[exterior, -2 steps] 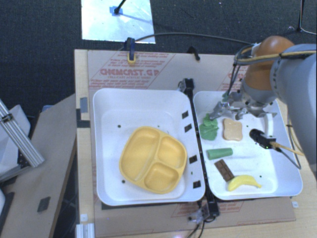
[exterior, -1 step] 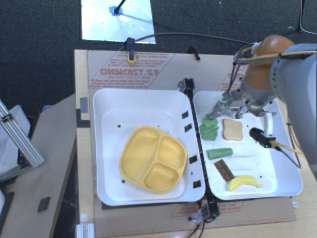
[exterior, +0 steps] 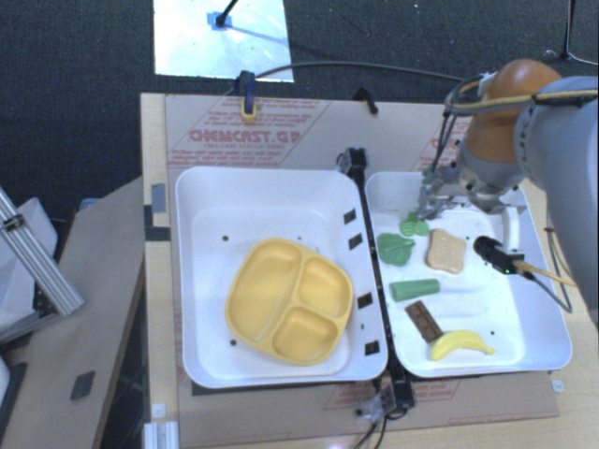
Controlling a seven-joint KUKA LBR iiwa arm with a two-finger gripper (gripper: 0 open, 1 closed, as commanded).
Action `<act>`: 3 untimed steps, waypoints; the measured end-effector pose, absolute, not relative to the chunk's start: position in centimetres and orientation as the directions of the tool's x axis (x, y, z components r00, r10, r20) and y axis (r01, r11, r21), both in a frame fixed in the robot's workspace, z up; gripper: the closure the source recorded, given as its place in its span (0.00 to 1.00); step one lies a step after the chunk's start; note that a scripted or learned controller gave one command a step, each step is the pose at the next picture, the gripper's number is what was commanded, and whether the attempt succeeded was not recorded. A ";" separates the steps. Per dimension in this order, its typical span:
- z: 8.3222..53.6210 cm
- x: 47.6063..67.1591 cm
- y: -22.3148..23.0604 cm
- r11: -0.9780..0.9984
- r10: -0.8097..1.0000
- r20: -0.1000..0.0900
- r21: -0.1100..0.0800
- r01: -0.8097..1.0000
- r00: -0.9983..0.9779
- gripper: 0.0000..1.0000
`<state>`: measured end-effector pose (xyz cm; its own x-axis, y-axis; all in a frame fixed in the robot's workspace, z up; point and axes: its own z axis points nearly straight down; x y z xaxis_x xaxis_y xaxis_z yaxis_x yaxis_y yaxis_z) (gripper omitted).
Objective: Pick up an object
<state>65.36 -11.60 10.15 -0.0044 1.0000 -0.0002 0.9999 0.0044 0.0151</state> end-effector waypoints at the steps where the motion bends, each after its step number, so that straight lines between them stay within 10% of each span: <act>1: 14.6 65.8 -11.2 0.005 1.000 -0.001 0.005 1.000 -0.005 1.00; 3: 23.8 65.7 -11.6 0.002 1.000 -0.001 0.007 1.000 -0.002 1.00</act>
<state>65.71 -11.62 23.85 -0.0021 1.0000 -0.0013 1.0000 0.0021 0.0072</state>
